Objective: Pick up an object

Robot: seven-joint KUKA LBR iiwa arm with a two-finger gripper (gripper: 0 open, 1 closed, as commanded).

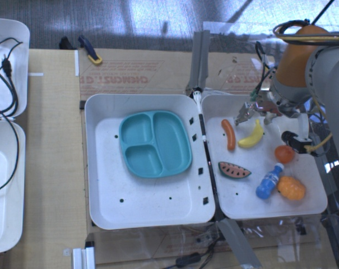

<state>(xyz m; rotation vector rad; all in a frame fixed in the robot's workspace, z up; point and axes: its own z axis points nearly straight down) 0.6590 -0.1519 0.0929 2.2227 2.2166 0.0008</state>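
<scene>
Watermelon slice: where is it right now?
The watermelon slice lies in the right bin, near its left wall, below the hot dog and left of the blue bottle.

At right of frame lay a red sausage [229,134], a yellow banana [252,137] beside it, a watermelon slice [234,170] lower down, a tomato [284,154], a tilted blue bottle [268,182] and an orange [292,188] touching it.

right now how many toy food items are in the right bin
5, besides a blue bottle: hot dog far left, banana beside it, watermelon slice near front, tomato right, orange front right. The arm may hide others.
</scene>
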